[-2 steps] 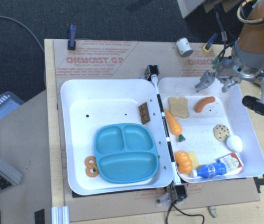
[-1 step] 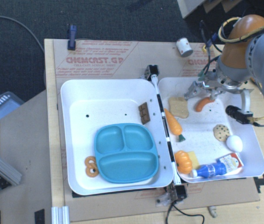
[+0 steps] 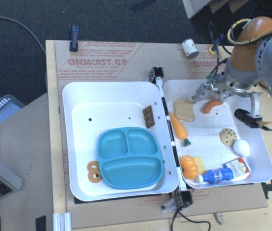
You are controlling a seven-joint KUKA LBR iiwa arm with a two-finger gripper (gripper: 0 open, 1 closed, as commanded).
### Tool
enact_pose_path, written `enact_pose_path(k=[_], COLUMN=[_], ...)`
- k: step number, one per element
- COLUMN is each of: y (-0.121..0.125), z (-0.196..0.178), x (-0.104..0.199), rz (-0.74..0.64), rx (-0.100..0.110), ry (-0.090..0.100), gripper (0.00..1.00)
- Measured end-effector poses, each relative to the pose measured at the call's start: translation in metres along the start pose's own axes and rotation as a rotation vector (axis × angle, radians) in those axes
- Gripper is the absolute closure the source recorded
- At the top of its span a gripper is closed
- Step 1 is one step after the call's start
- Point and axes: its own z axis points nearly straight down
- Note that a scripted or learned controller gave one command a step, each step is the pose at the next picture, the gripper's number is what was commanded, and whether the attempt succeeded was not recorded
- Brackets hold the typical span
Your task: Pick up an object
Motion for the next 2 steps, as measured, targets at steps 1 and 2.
enact_pose_path(k=[1,2], y=[0.008,0.01], z=[0.001,-0.012], x=[-0.005,-0.007], rz=[-0.001,-0.002], rx=[-0.002,-0.009], ry=[-0.001,-0.007], gripper=[0.0,1.0])
